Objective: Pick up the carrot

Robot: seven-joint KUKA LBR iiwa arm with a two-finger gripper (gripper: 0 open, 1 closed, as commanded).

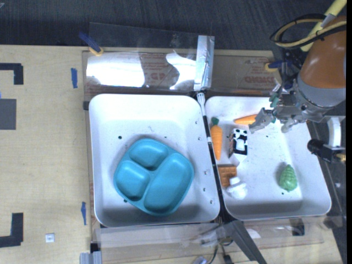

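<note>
Carrot, orange with green top [216, 139], lies against the right bin's left wall; my gripper [273, 116] hovers nearby, approaching; finger state unclear.

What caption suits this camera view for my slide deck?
Gripper hovers over the right bin near the carrot; blue plate in the left bin.

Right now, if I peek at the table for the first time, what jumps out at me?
First the big blue divided plate in the left bin. Then the orange carrot lying along the right bin's left wall, with a bumpy green toy toward that bin's right side. The grey-and-orange arm hangs over the right bin's top corner.
</note>
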